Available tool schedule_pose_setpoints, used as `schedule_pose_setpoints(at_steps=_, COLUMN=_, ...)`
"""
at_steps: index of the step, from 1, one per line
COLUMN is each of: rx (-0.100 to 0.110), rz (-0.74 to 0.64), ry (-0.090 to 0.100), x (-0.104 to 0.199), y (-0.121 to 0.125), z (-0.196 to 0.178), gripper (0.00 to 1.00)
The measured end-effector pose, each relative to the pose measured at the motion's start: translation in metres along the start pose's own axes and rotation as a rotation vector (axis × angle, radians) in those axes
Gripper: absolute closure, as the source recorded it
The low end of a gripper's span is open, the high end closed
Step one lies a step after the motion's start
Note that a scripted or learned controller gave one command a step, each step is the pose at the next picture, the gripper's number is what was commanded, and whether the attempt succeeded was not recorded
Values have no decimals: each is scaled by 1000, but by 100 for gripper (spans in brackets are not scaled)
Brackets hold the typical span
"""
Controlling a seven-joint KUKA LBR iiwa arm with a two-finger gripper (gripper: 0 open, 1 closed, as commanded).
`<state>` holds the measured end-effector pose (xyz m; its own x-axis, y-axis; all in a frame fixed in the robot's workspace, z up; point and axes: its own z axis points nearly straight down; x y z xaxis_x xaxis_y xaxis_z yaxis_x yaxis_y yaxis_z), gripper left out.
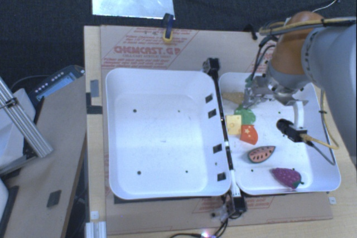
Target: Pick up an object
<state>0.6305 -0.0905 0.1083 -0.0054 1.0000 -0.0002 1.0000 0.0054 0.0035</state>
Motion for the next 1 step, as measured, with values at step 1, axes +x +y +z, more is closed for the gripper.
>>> schedule_pose_setpoints(at_steps=1, rx=-8, rz=-10, ry=5, x=109, y=24, z=-82, gripper=100)
